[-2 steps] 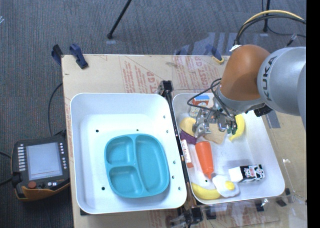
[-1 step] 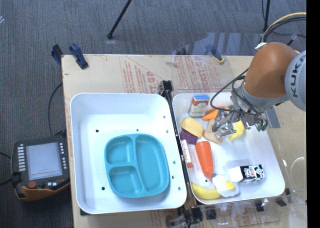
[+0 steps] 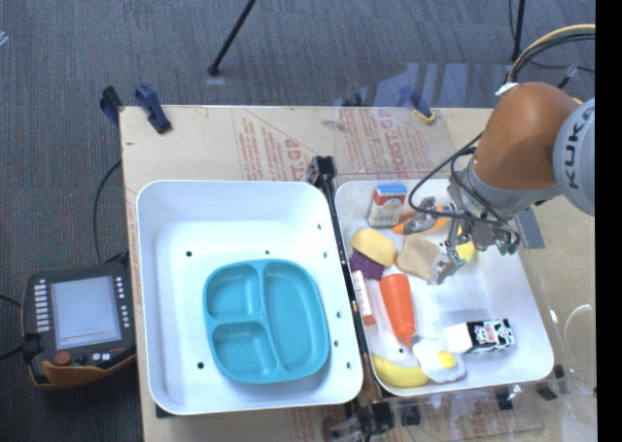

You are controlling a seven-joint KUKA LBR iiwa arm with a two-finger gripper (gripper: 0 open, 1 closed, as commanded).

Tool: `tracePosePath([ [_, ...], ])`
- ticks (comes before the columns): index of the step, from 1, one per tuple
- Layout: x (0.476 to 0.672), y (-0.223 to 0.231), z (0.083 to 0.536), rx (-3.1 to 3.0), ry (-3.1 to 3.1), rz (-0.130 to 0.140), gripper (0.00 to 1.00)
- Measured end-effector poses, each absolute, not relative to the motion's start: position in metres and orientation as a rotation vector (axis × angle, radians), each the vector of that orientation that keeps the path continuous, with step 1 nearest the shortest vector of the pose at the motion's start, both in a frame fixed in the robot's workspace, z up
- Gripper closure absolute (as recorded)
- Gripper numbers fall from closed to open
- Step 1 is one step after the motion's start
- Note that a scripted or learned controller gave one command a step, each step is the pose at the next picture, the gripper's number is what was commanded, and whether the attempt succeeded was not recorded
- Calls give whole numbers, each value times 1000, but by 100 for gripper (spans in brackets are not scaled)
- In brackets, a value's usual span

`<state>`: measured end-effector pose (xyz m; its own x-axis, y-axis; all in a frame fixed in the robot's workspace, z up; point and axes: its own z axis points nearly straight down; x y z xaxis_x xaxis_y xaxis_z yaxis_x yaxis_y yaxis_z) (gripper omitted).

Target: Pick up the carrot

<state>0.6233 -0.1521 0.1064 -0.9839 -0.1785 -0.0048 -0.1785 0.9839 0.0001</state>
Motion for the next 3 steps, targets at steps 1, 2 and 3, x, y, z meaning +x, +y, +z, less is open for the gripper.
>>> tracePosePath([
  [1,646,-146,89,93,3136,3,0],
  [2,648,-145,101,88,3129,3,100],
  [3,648,-145,100,88,3131,4,0],
])
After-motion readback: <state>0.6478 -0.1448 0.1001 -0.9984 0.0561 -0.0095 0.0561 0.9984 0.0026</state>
